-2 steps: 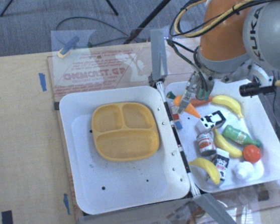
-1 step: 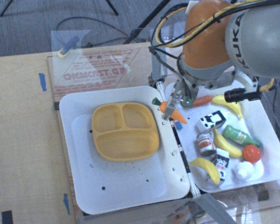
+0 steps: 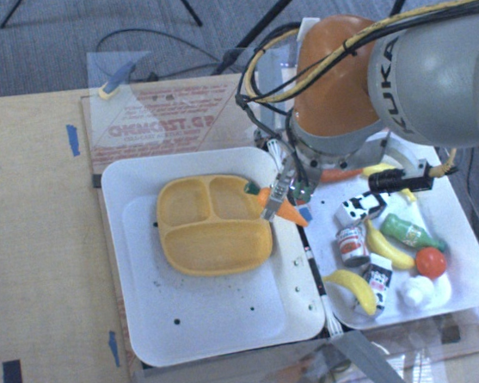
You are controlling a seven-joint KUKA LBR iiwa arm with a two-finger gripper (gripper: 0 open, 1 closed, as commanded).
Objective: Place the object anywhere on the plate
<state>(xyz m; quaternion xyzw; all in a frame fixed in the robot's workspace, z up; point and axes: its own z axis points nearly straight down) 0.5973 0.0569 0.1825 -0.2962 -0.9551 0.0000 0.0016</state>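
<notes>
The gripper (image 3: 277, 197), at frame centre, is clamped on an orange toy carrot (image 3: 283, 209), which hangs over the right rim of the yellow divided plate (image 3: 213, 225) and the seam between the bins. The plate lies in the left bin (image 3: 152, 327). To the right, the right bin (image 3: 475, 274) holds two bananas (image 3: 383, 245), a small can (image 3: 351, 245), a green bottle (image 3: 407, 230) and a tomato (image 3: 430, 262).

We see the right bin (image 3: 476, 283) w/ loose items: two bananas (image 3: 355, 289) (image 3: 385, 246), a green bottle (image 3: 407, 231), a tomato (image 3: 431, 262), a small can (image 3: 351, 244), a black-and-white cow toy (image 3: 363, 207). A clear sheet w/ red print (image 3: 162, 122) lies behind the left bin (image 3: 140, 302). Blue tape bits (image 3: 72, 139) on the bench (image 3: 34, 281).
</notes>
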